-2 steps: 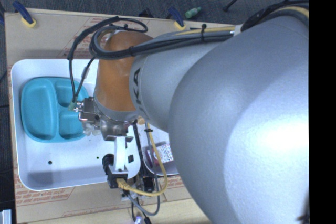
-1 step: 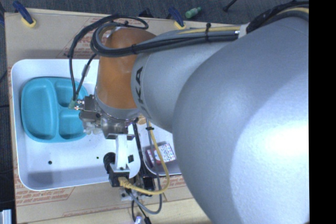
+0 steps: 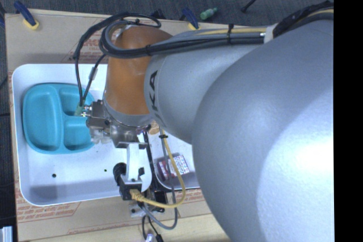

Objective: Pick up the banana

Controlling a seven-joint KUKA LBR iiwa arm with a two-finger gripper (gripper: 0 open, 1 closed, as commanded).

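Arm (image 3: 255, 122), smooth grey casing with an orange band (image 3: 127, 73) above the wrist, reaching in from the right and turned downward over the left bin (image 3: 34, 178). Black cables (image 3: 122, 28) loop over the band and run back along the casing. The metal wrist sits just beside the near-right corner of the tray (image 3: 48, 116). The gripper (image 3: 108, 132) is largely hidden beneath the wrist, so whether it is spread or closed cannot be told.

Bin: shallow, white, glossy, with rounded corners and two small dark spots on its floor. Tray: turquoise plastic with soft rounded edges, moulded into one long compartment and two shorter ones, lying flat in the bin's left half.

Packet (image 3: 173, 166): small, dark red with a white label, partly under the arm; which bin holds it cannot be told.

Bench (image 3: 51, 209): tan surface, with blue clamps (image 3: 25, 14) at its far edge.

Where the banana lies cannot be told.
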